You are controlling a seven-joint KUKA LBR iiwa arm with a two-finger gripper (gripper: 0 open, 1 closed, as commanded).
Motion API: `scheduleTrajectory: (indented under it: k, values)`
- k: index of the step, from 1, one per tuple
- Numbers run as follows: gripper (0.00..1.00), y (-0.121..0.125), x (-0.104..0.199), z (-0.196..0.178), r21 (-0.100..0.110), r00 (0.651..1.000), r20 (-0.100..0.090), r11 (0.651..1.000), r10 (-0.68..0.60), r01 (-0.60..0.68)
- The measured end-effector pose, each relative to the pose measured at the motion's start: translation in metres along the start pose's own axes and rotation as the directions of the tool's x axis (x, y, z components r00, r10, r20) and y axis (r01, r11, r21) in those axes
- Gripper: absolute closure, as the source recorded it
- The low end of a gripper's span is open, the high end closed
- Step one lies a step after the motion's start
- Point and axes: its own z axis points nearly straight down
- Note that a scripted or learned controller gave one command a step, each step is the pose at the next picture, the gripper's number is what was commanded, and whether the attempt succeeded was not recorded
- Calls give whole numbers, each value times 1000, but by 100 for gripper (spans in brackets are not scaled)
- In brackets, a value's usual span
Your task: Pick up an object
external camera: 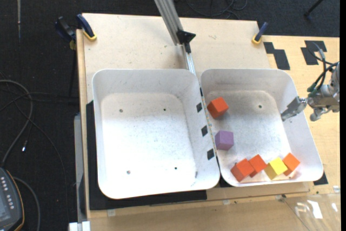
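a: what is the hand (296, 107) doing here?

b: it is hovering at the right rim of the right bin (246, 77), and nothing is lying between its fingers. how far they are parted cannot be told from this view.

a: so how far along is the task?

b: judging by this, no pick is done yet. every object is resting on the bin floor: an orange block (218, 107) near the left wall, a purple block (224, 139) just below it, and along the near wall a red-orange block (243, 169), a second red-orange block (258, 163), a yellow block (277, 167) and an orange corner block (291, 162) clustered together. approach, closing and lifting are all remaining.

a: and the left bin (146, 132)?

b: it is sitting on the surface (135, 40) just beside the right one.

a: any labels or writing?

b: none is readable.
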Motion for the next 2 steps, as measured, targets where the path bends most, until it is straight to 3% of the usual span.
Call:
scheduleTrajectory:
  k: [1, 2]
  values:
    - [0, 66, 31, -81, -12, 1000, 3, 1000, -9, 9]
    - [0, 120, 53, -43, -1, 1000, 0, 1000, -6, 6]
